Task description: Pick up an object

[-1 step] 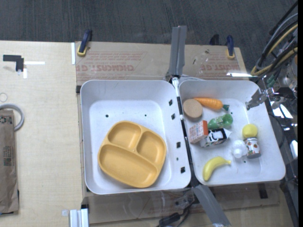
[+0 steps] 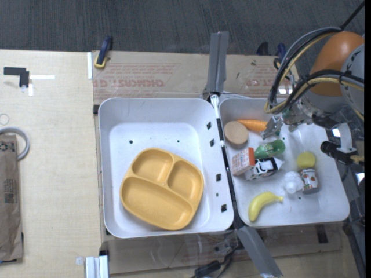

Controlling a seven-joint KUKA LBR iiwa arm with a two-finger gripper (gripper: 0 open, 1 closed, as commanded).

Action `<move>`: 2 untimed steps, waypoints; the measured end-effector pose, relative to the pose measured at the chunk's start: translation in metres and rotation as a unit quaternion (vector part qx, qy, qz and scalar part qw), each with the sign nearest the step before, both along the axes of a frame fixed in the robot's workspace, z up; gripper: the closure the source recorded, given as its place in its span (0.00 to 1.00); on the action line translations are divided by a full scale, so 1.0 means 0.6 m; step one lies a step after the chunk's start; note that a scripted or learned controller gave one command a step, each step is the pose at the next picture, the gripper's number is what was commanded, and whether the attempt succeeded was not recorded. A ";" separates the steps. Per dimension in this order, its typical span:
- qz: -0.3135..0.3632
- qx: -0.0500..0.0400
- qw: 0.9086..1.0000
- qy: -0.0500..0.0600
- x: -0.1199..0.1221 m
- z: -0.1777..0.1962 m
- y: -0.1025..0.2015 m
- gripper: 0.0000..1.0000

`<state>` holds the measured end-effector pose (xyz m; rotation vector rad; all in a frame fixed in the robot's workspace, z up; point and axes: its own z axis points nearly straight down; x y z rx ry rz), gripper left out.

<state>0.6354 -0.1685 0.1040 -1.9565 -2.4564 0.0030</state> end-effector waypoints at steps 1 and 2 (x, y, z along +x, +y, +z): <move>-0.012 0.000 1.000 -0.001 0.023 -0.022 0.049 0.00; -0.011 -0.001 1.000 0.003 0.021 -0.011 0.049 1.00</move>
